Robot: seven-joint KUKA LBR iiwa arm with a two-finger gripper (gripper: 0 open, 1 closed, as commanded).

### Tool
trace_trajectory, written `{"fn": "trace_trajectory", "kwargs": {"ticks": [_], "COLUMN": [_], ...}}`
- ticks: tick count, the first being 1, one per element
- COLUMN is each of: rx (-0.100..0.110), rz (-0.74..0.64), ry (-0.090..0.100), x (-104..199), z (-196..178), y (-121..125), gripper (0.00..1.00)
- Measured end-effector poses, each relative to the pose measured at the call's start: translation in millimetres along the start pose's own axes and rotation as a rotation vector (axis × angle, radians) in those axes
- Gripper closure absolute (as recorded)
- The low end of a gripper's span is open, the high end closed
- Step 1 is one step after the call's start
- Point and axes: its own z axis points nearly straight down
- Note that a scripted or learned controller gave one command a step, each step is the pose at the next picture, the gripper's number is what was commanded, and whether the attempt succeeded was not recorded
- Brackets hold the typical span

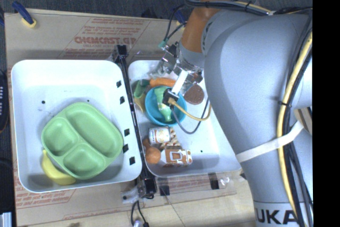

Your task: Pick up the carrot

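Carrot [162, 82] lies by far edge of right bin [211, 139], beside bowl [158, 105]; fingers' [167, 59] gap unclear.

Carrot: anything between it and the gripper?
Nothing visible. The gripper sits right beside the carrot at the far end of the right bin; the blue bowl borders the carrot's near side.

left bin [21, 114]: green divided plate [82, 138] over yellow bowl [53, 173] | right bin [212, 141]: blue bowl [154, 106], can [159, 135]

Grey arm [249, 87] reaches in from the right, its hand [169, 60] lowered leftward
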Motion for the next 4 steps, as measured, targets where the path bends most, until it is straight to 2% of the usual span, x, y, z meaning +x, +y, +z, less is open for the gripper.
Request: {"fn": "trace_trajectory", "kwargs": {"ticks": [1, 2, 3, 4], "rx": [0.004, 0.007, 0.014, 0.024], "rz": [-0.013, -0.014, 0.149, 0.138], "ry": [0.007, 0.005, -0.005, -0.006], "x": [4, 4, 3, 4], "z": [-13, -12, 6, -4], "y": [0, -1, -18, -19], "gripper": [1.00, 0.00, 0.00, 1.00]}}
